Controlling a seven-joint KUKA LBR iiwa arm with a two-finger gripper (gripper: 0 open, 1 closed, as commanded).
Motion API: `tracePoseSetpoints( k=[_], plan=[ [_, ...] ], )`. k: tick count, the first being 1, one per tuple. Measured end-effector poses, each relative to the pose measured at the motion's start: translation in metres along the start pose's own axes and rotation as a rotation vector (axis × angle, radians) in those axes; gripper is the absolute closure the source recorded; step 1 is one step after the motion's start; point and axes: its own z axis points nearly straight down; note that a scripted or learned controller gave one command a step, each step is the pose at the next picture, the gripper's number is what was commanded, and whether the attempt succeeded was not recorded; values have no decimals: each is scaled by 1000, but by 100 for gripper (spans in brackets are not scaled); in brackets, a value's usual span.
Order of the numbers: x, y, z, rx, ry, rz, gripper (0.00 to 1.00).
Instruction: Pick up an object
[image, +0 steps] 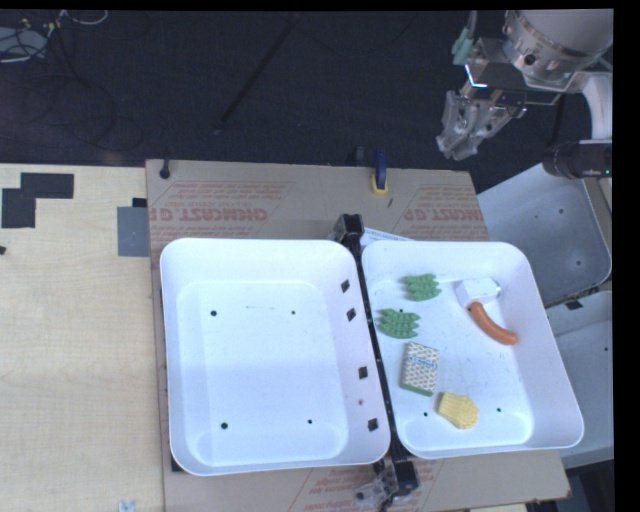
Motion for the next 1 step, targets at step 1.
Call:
tracePoseSetpoints(
  k=[1],
  plan=[
    [54, -68, 63, 13, -1, 2, 100]
  ],
)
